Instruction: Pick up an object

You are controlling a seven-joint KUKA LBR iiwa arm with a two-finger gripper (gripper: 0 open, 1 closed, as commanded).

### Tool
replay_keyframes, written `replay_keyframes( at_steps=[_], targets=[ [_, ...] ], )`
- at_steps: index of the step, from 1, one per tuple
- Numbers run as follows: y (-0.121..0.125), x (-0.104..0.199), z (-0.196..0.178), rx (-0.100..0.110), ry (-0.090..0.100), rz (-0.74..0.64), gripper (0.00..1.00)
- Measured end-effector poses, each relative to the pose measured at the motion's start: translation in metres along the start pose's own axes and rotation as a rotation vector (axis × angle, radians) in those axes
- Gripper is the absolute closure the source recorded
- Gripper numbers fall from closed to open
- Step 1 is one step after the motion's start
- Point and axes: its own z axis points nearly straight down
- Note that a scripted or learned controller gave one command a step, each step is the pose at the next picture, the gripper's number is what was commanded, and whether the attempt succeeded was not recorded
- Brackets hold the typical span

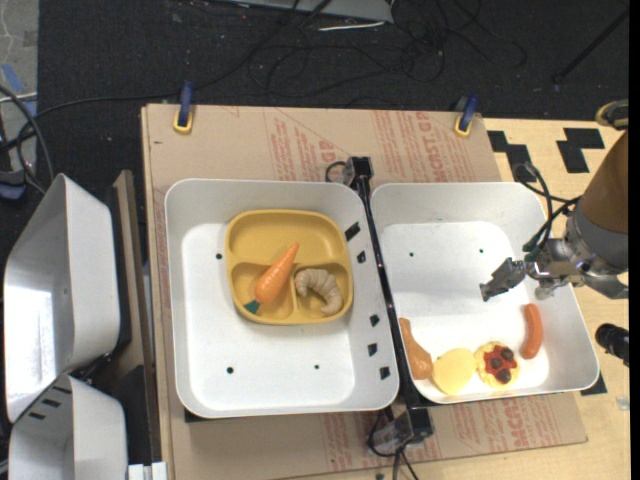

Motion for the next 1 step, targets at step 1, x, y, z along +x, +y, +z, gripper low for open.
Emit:
replay_keyframes(
  at_steps=[1],
  targets=[
    [-0.0069,0.0063,0.0478,0.001,0.001,0.000,0.00]
  ],
)
